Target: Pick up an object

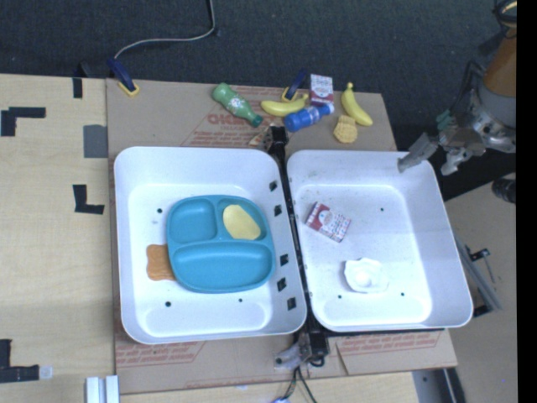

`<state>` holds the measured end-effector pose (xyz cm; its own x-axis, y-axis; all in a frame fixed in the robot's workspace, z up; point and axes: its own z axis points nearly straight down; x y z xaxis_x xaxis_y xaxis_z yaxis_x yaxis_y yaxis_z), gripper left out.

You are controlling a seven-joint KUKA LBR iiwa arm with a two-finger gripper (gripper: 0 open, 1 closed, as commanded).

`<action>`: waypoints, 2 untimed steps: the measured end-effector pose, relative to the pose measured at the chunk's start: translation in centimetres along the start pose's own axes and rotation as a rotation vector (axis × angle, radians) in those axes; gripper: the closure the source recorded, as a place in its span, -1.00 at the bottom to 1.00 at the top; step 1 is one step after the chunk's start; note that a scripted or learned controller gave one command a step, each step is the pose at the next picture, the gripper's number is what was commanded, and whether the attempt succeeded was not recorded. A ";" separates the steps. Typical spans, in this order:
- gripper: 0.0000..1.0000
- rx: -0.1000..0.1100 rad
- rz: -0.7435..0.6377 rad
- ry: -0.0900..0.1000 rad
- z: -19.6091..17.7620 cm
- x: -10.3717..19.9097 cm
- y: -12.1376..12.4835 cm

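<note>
In the right bin [436,225] lie a small red and white carton [326,222] near its left side and a white crumpled object [365,275] toward the front. The left bin [134,250] holds a blue divided plate [220,243] with a yellow piece [242,222] in its upper right compartment, and an orange-brown piece [158,262] sticks out from under the plate's left edge. My gripper [436,153] hangs open over the right bin's far right corner, with nothing between its fingers.
Behind the bins, on the cardboard, lie a green bottle [236,103], two bananas [282,106] [356,107], a blue bottle [307,117], a small red and white box [321,86] and a yellow waffle-like piece [345,129]. A cable [180,37] runs across the dark floor.
</note>
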<state>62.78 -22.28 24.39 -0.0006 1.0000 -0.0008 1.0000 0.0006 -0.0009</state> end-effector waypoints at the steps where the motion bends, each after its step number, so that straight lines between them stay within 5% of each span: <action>1: -1.00 0.003 -0.001 0.002 9.3 4.4 -3.4; 2: -1.00 0.003 -0.001 0.002 14.0 10.3 -6.6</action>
<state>56.15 -11.99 10.35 -0.0019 1.0000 0.0016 1.0000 0.0019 -0.0037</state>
